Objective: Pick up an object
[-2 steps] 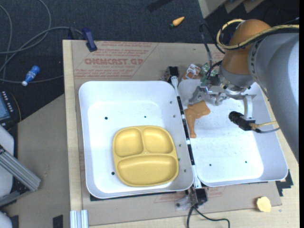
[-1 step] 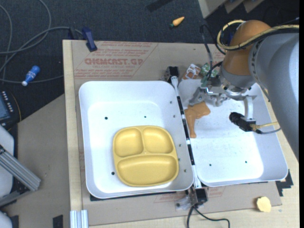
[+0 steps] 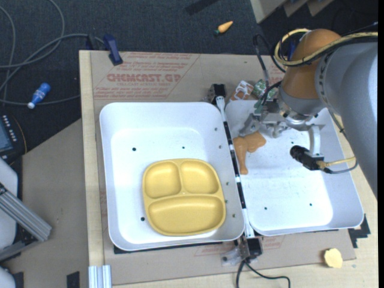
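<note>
A tan, flat, irregular object (image 3: 248, 145) lies in the right bin (image 3: 300, 209) against its left wall, near the divider between the bins. My gripper (image 3: 262, 125) hangs just above and slightly right of this object's upper end, at the back left of the right bin. The grey arm with its orange band (image 3: 309, 53) reaches in from the right. A small brown-and-white item (image 3: 242, 90) and a green one (image 3: 260, 87) sit at the back rim of the right bin, just behind the gripper.
The left bin (image 3: 120, 131) holds a yellow divided plate (image 3: 182, 196) towards its front. A black cable end (image 3: 303, 156) hangs over the right bin. A yellow scrap (image 3: 332, 258) lies on the bench at front right, a blue clip (image 3: 112, 48) at back left.
</note>
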### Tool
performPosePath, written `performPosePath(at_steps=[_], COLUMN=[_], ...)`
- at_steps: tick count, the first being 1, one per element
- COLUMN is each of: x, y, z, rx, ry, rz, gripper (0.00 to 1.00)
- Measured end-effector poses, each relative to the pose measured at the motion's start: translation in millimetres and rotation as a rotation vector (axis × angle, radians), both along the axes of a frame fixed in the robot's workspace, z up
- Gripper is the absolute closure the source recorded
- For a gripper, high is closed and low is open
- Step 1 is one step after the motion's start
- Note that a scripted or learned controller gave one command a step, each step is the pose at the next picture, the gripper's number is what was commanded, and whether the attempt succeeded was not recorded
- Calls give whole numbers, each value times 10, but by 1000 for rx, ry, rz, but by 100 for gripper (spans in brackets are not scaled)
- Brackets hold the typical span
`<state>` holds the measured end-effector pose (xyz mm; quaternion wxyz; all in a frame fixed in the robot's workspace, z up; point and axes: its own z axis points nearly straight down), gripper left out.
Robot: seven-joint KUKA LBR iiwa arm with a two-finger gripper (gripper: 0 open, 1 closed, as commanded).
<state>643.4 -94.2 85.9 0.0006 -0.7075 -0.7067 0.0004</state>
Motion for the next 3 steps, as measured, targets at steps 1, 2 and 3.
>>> performPosePath(at_steps=[1, 2, 3], x=[-64, -67, -300], y=[-9, 14, -20], z=[-5, -6, -6], rx=[0, 0, 0], ry=[-1, -1, 0], rz=[0, 1, 0], gripper=[0, 0, 0])
